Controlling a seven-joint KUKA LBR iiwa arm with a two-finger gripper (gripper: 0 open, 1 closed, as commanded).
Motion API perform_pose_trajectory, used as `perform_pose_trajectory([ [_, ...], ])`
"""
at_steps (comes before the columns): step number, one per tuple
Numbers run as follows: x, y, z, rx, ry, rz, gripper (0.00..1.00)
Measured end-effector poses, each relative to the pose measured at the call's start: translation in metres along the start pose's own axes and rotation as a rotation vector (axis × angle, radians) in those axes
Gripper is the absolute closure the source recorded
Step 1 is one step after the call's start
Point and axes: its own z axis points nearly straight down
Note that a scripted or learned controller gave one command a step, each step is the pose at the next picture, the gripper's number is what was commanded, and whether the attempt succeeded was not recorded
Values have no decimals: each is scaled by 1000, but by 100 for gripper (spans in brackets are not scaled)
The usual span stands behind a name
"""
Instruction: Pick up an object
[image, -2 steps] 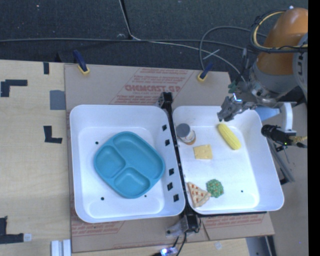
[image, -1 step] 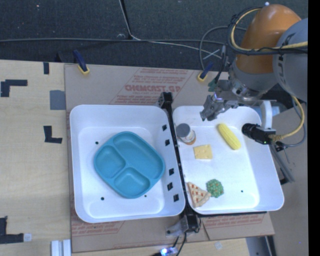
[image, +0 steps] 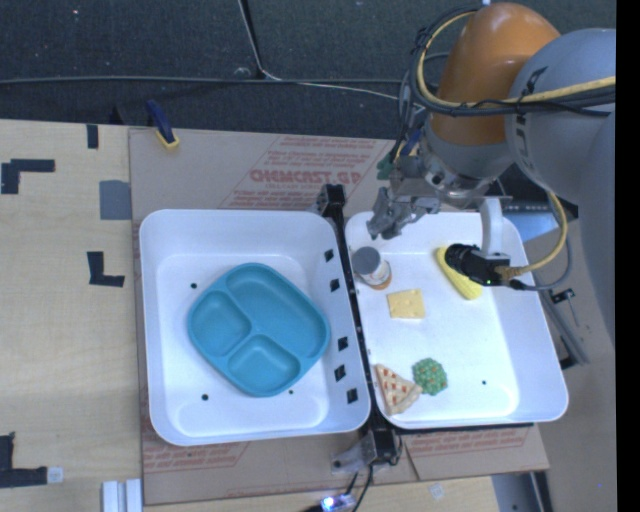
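Note:
My gripper (image: 386, 226) hangs over the far left corner of the right bin (image: 520, 330), just above and behind a small round jar (image: 370, 267) with a grey lid. Nothing is seen in the gripper. In the same bin lie a yellow cheese slice (image: 406, 304), a yellow banana (image: 456, 276) partly covered by a black part on a cable, a green broccoli floret (image: 430, 375) and a pizza slice (image: 394, 388) near the front edge.
The left bin (image: 165, 300) holds a blue divided plate (image: 258, 328). A black divider with clips (image: 345, 300) runs between the bins. The arm's orange band (image: 490, 60) and cables loom over the right bin's far side.

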Motion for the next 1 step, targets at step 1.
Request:
perform_pose_trajectory([
  [1,60,6,8,0,-1,0,100],
])
